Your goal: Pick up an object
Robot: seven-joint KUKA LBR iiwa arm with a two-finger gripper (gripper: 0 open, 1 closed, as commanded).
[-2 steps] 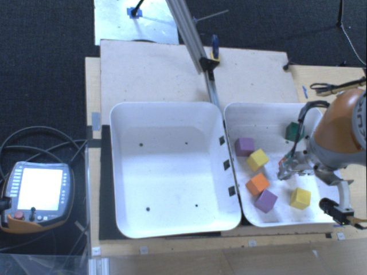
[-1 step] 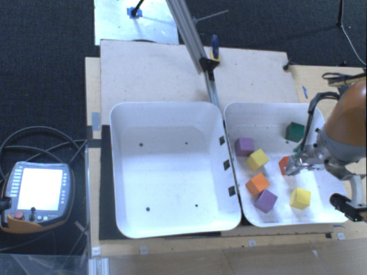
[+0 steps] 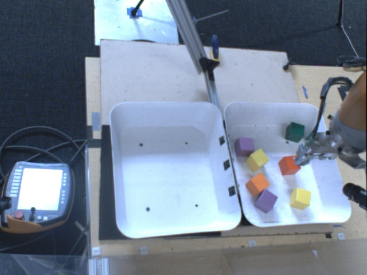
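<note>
over the right bin (image 3: 338, 213) the gripper (image 3: 302, 155) hangs at the end of the grey arm that comes in from the right edge, its tip just touching or overlapping the upper right side of the red cube (image 3: 288, 165). whether its fingers are apart or together cannot be told from this slanted view, and no cube can be seen between them. the red cube sits on the bin floor, right of centre; being a cube it has no long axis, and it stands turned a little so its edges run at a slant to the bin walls.

the right bin holds seven cubes. a green cube (image 3: 295, 132) lies near the far wall, above the gripper. a purple cube (image 3: 244, 146) sits by the left wall, with a yellow cube (image 3: 257, 159) just beside it toward the near side. an orange cube (image 3: 257, 184) lies nearer still, and a second purple cube (image 3: 266, 200) is close against it. another yellow cube (image 3: 300, 198) rests near the front, below the red one and apart from it.

the left bin (image 3: 123, 171) shows a white floor with a few small dark dots. both bins stand side by side on the pale bench (image 3: 155, 67). a handheld control pendant (image 3: 35, 196) with its cable lies on the dark floor to the left.
</note>
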